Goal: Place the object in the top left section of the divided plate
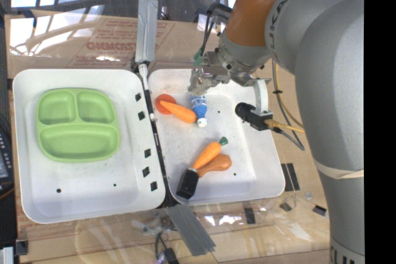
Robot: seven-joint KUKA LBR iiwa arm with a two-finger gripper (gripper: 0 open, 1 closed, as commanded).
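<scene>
Our end effector (199, 88) hovers over the small blue bottle (199, 110); grip state we cannot tell. Light, stiff, slick, we reckon: pinch mid-body.

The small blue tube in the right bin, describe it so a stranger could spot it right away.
Look in the right-hand shallow white bin, near its upper middle, just under the robot's claw. The small blue tube with a white cap lies beside an orange carrot-shaped toy. It is the one blue item among orange toys.

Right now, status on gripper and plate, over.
Gripper low in right bin, over blue tube. Green divided plate in left bin. Carrots beside tube.
</scene>
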